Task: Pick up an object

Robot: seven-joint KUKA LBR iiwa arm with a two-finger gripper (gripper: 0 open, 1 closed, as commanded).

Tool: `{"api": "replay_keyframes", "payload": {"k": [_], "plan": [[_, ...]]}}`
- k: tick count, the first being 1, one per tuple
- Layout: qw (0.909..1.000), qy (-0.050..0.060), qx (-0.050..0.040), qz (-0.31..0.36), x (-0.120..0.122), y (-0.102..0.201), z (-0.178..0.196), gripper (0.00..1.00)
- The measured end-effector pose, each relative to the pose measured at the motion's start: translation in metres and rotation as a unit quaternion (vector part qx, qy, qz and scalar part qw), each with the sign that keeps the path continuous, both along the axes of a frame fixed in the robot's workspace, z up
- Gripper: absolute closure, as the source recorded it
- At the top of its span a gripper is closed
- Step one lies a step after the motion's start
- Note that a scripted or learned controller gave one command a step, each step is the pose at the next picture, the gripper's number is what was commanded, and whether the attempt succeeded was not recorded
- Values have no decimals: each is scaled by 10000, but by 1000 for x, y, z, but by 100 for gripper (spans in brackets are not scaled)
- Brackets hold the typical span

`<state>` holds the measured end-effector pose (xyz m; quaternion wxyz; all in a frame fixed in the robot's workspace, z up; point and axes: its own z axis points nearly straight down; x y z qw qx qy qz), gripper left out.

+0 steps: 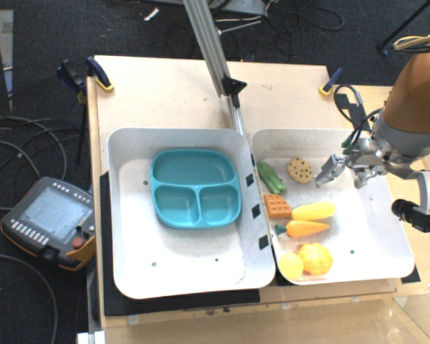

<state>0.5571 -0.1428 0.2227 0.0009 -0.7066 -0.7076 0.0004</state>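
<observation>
Nothing picked yet: gripper (342,169) is hovering over the right bin (387,224), fingers apart and holding nothing. Nearest item is the cookie (299,169), just left of the gripper and lying on the bin floor. Green bean (271,178), waffle (277,206), corn (313,211), carrot (307,228) and lemons (308,261) are all sitting untouched too. Teal tray (196,188) is sitting in the left bin (129,213). Descent, closing and lift are all remaining
</observation>
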Motion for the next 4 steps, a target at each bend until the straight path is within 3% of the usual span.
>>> {"api": "replay_keyframes", "payload": {"k": [1, 3, 4], "plan": [[10000, -3, 0, -6, 0, 0, 0, 0], [10000, 17, 2, -4, 6, -4, -112, 0], [10000, -3, -4, -8, 6, -3, -128, 0]]}}
